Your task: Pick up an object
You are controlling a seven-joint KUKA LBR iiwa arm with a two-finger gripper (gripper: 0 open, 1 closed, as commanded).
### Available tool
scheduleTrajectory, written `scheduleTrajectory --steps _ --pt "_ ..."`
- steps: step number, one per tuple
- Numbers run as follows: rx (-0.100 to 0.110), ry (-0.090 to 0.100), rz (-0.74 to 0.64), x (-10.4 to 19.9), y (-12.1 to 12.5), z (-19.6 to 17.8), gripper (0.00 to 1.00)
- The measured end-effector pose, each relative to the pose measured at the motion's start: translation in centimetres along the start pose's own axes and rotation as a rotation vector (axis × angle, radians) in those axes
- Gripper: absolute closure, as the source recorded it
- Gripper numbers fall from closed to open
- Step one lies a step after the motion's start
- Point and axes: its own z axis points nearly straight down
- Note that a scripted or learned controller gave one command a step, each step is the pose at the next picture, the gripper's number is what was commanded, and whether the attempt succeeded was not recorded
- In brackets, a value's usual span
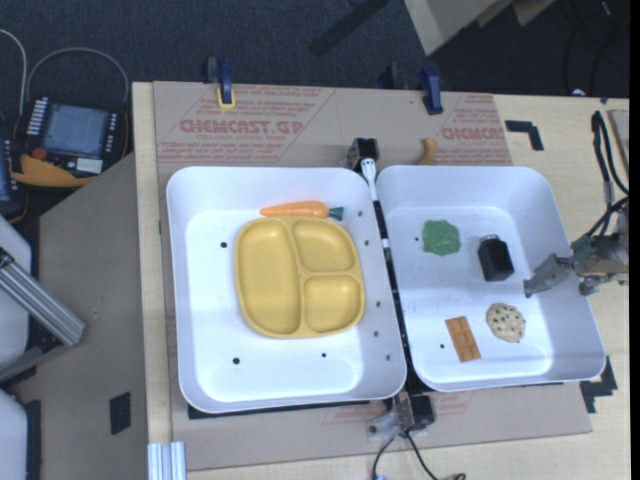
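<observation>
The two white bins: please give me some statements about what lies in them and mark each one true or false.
1. The yellow divided plate lies in the left bin. True.
2. The carrot lies in one compartment of the plate. False: it lies on the bin floor, just beyond the plate's far edge.
3. The green item, the black block, the cookie and the brown cracker are all in the right bin. True.
4. The cookie rests on top of the cracker. False: they lie apart, side by side.
5. The gripper holds the black block. False: it is at the right bin's right side, apart from the block.
</observation>
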Motion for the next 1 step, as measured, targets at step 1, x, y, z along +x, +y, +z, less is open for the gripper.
scheduleTrajectory --steps 1 --pt "-0.013 -0.004 -0.005 0.07 0.34 -0.66 0.00"
